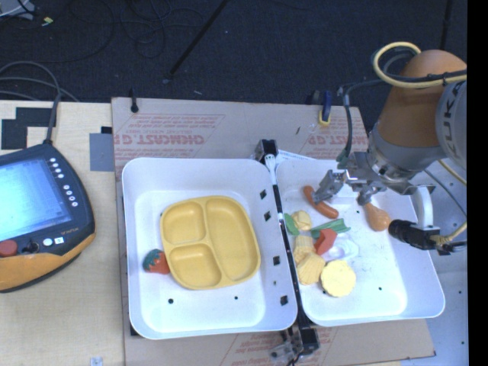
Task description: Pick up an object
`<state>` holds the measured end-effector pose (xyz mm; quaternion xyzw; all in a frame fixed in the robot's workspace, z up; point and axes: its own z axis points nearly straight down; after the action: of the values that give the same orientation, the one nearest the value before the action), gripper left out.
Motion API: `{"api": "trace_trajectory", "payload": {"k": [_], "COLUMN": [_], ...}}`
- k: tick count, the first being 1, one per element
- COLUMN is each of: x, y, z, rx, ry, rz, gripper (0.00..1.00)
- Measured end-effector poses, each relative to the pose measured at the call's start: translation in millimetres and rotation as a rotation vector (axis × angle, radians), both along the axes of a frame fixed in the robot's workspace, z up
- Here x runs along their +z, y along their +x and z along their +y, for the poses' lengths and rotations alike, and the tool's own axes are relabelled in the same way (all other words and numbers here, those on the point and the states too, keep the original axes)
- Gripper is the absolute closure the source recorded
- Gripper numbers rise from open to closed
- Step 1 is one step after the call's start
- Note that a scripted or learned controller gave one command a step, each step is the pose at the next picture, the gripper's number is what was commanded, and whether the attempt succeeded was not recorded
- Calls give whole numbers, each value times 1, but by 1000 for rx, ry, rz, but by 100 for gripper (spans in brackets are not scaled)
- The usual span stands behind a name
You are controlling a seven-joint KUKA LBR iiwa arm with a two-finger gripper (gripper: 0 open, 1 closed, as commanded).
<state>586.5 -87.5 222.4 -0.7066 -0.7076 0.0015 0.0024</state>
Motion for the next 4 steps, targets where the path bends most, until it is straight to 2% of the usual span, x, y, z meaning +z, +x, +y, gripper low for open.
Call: {"api": "trace_trajectory", "payload": {"k": [1,2,3,4], "x": [9,128,171,-15], "y": [0,-47,-98,-74], "z": [-1,68,35,121], "rx": [0,6,-3,4], "ry": [1,1,-2,0], "rz": [4,-12,-5,15], "gripper": [100,100,100,100]}}
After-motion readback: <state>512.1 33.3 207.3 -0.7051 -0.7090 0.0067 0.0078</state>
